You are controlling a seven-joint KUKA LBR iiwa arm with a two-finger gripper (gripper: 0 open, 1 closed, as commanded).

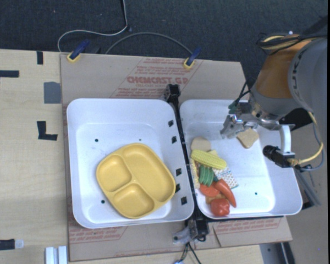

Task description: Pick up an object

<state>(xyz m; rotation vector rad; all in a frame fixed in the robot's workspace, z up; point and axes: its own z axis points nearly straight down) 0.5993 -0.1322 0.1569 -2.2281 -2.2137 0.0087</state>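
My gripper [235, 125] hangs over the upper part of the right bin [264, 197], reaching in from the right. A tan, bread-like piece [247, 139] lies right beside and just under it, touching or nearly touching; whether it is held I cannot tell. Along the right bin's left side sits a pile of toy food: a beige round piece [201, 144], a yellow corn cob [209, 159], a green vegetable [206, 176], an orange carrot [209, 191], a red chili [226, 190] and a red pepper [220, 207].
The left bin [82, 120] holds a yellow divided plate [135, 179]. A black divider with clips [177, 147] runs between the bins. The arm's grey and orange body [286, 76] looms over the right bin's far right corner. Cables [121, 15] lie behind the bench.
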